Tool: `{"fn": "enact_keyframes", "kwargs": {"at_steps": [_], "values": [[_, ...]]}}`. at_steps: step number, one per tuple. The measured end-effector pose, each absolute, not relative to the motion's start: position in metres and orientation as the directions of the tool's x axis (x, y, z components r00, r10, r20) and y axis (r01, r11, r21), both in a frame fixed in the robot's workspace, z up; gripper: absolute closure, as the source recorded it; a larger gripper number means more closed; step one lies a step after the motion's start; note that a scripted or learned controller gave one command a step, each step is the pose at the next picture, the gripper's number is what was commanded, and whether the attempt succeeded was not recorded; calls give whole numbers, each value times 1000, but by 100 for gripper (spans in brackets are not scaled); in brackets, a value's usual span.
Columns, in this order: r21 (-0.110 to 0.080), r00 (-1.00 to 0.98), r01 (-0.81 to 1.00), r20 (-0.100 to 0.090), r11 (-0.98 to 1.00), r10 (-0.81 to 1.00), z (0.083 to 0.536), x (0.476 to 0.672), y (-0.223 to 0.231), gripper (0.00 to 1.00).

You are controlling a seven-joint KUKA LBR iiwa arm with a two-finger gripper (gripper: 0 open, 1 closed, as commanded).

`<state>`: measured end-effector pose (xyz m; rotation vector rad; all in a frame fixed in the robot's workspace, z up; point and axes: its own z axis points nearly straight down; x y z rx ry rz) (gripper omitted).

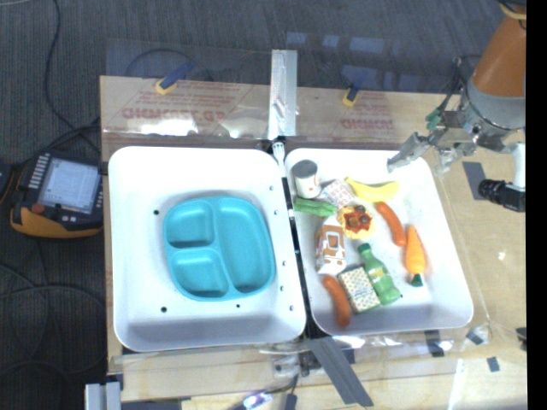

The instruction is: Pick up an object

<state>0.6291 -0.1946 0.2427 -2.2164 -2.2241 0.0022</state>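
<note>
Arm (500,54) enters from the right, orange band visible, with the gripper (425,150) hovering above the far right corner of the right bin (449,301). Its fingers appear spread apart with nothing between them; no object is held. Candidate objects all lie in the right bin, crowded toward its left and centre: a small can (304,176) at the far left, a banana (370,189) nearest the gripper, a green pepper-like piece (314,206), a red and yellow toy (357,219), a carrot (414,253), an orange sausage shape (391,221), a green bottle (378,272), a small box (358,287) touching the bottle, a carton (330,244), and a hot dog (338,301) near the front edge. Left bin (128,229) holds a blue divided tray (219,246), not a likely target. Judgement: the step in hand is approach and target choice, with the pick not yet begun. The carrot and the banana look like the best bets, since each has some bare bin floor alongside for the fingers to drop into. The bottle and box pair looks risky, being pressed together. To do it well, come straight down, align the fingers across the object's narrow width, centre over its middle, and keep away from the bin wall before closing.
</note>
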Motion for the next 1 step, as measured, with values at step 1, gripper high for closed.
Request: {"fn": "enact_keyframes", "kwargs": {"at_steps": [1], "values": [[-3, -51, 999, -4, 51, 999, 158, 659, -223, 0]]}}
